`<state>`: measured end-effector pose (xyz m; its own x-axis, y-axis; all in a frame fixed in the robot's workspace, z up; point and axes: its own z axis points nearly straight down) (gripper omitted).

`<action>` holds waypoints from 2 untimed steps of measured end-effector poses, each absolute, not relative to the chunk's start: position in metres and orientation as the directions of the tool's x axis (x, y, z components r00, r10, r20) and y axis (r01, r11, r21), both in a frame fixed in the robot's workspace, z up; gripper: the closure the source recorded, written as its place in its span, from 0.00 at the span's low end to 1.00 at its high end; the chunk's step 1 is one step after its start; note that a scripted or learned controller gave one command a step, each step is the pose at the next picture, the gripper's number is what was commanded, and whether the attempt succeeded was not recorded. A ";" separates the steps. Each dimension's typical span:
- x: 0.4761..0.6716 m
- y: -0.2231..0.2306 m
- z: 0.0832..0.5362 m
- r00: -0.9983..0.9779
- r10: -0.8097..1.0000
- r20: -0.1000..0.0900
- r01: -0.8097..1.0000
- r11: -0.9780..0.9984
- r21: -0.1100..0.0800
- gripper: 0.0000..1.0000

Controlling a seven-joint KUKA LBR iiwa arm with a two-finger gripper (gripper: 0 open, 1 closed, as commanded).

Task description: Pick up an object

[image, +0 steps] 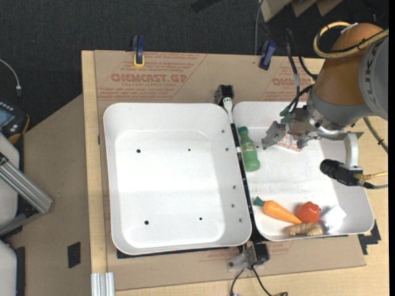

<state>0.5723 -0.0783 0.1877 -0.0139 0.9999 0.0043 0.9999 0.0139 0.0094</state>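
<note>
So far: nothing is lifted; every object in view lies on a bin floor, so the pick is not yet made.
Gripper [285, 135]: at the upper middle of the right bin [355, 227], low over its floor, beneath the grey and orange wrist that enters from the frame's right.
Gripper state: it cannot be told from this view whether it is spread or closed, and no object can be made out in it.
Under the gripper: a small pale item with reddish marks [289, 143] lies right at the tip; whether there is contact cannot be told.
Green bottle [249, 150]: lying along the left wall of the right bin, just left of the gripper and apart from it.
Carrot [279, 211]: toward the lower part of the right bin, well apart from the gripper.
Red tomato-like piece [309, 211]: just right of the carrot.
Ginger-like root [305, 230]: at the bin's lower edge, below those two.
Left bin [123, 119]: it holds nothing the task needs just now.
Done: judging by position, the approach to a target.
Left: closing on an object, raising it clear of the bin, and proving the hold.
</note>
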 end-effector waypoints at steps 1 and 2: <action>0.530 -0.164 0.175 0.007 1.000 -0.002 1.000 -0.007 -0.004 0.00; 0.516 -0.229 0.224 0.006 1.000 -0.007 1.000 -0.006 0.006 0.00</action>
<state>0.5157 -0.2293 0.2236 0.0065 1.0000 -0.0074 1.0000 -0.0064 0.0059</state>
